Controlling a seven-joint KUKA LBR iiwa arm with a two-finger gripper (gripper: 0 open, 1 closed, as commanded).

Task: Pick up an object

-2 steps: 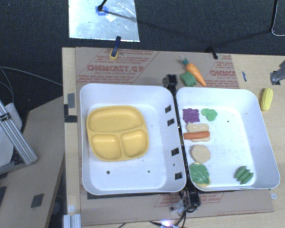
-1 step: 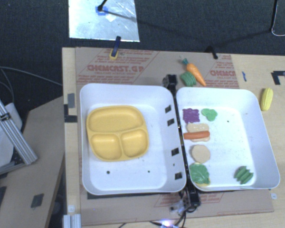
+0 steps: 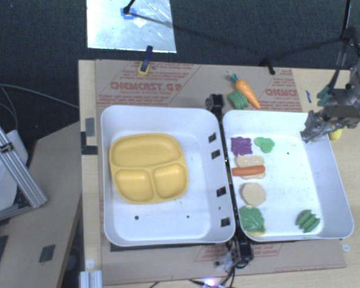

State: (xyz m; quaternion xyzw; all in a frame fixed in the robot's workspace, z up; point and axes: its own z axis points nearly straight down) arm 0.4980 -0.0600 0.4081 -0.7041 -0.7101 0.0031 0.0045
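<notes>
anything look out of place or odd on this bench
Yes: a toy carrot lies outside both bins, on the cardboard behind the right bin, beside a small green piece. The other toy foods sit inside that bin, mostly along its left wall. The yellow divided tray in the left bin sits slightly askew.

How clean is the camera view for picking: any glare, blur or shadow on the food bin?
Camera view: the foil sheet glares beyond the bench; the right bin is evenly lit, toys sharp with faint shadows; the gripper looks slightly soft at the bin's far corner.
</notes>
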